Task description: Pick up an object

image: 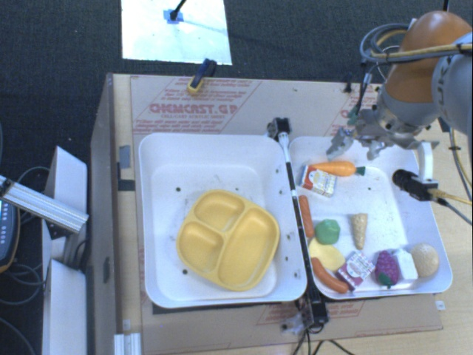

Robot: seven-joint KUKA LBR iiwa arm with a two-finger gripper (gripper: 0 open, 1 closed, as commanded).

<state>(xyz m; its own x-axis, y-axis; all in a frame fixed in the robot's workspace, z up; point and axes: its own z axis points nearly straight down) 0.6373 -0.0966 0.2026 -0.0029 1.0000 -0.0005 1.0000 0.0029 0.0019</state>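
While the jaws stand apart, two white bins (222, 150) rest on a cardboard-covered bench (192, 106) above dark carpet (52, 43).

Both white bins (222, 150) look like smooth, slightly glossy plastic. The yellow tray (228, 239) is matt plastic. The board (222, 102) under them looks like cardboard, and my arm (432, 58) shines.

We see a bench (185, 98) mid-frame, bearing two white bins: left bin (159, 198), right bin (417, 220), side by side.
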